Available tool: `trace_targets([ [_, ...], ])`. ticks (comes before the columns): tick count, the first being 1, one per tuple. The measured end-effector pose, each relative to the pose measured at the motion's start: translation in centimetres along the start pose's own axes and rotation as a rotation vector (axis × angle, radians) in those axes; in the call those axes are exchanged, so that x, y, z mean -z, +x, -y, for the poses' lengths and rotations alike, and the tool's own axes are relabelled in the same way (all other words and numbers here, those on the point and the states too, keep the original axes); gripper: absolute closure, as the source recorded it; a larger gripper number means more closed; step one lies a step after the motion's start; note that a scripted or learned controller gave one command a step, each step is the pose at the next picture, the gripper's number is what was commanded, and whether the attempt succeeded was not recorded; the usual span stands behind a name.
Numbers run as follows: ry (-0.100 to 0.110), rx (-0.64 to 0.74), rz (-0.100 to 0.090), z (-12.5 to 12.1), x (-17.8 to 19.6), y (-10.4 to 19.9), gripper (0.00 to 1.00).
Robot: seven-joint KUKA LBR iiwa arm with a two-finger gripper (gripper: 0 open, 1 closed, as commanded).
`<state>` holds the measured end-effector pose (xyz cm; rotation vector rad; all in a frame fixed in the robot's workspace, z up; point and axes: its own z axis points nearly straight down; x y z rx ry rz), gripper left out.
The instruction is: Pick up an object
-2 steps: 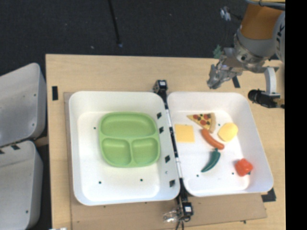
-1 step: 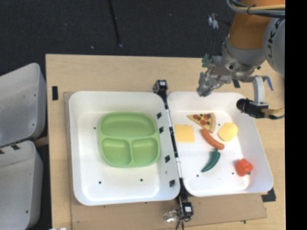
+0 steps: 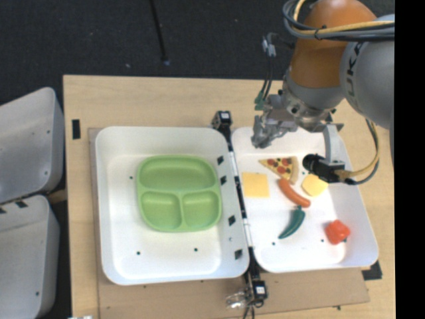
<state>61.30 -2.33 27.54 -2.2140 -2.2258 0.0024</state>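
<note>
The grey metal gripper hangs over the right white plastic bin's far left corner; whether it is apart or together cannot be made out. Just beside it lies a triangular toy pizza slice, with a flat yellow cheese square near.

Gripper above right bin (far corner)

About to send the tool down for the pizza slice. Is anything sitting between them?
Nothing visible does. The tool hangs over the far left corner of the right bin, and the pizza slice lies just in front of it on bare bin floor. The cheese square and sausage lie nearer the camera, off that path.
</note>
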Motion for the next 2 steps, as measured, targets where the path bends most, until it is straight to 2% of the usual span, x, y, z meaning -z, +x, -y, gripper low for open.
trace_targets([
  [2, 0.0, 0.002, 0.0, 4.8, -2.4, 10.7, 1.0],
])
